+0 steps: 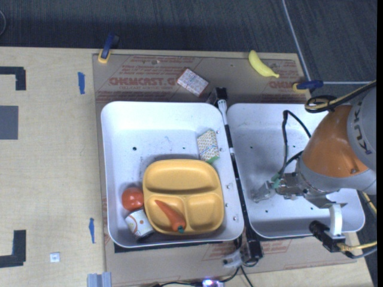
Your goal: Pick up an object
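On the tan bench, the arm [341, 151] leans from three o'clock into the glossy right bin [263, 121], gripper [261, 191] parted, holding nothing.

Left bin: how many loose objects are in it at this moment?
4: a yellow divided tray at center, a carrot lying on it, a red ball and small can at its left. A patterned packet makes 5.

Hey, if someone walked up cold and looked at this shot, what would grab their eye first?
Probably the big yellow tray in the left bin, with a carrot lying in it and a tomato beside it. Next, the arm's orange band over the right bin, its pincer low near that bin's floor. A banana lies on the cardboard behind the bins.
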Available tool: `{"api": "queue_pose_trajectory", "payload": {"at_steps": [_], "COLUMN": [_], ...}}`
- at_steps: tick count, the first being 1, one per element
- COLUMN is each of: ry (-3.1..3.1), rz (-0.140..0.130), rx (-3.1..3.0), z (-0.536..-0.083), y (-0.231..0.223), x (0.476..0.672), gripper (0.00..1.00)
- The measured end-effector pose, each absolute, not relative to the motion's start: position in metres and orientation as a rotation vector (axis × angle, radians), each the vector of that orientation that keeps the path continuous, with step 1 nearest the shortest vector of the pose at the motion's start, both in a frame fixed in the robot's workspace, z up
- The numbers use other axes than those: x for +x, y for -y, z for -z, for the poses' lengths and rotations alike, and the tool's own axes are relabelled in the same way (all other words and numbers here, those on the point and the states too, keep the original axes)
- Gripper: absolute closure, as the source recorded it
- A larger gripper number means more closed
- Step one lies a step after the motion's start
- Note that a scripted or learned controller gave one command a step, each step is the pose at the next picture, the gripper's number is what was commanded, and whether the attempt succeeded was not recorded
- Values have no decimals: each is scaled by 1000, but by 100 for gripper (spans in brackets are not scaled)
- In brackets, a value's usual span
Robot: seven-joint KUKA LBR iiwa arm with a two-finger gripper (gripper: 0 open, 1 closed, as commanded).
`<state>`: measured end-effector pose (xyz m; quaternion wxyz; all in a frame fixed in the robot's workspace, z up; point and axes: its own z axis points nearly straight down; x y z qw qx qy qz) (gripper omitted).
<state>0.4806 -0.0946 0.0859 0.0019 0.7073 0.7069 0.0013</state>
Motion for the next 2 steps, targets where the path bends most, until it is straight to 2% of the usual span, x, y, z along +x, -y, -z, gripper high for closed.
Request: {"api": "queue_pose_trajectory", "payload": {"at_steps": [2], "ry": [-2217], "rz": [-4], "rx": [2219], "z": [-86], "y": [94], "x": [481], "gripper": [0]}}
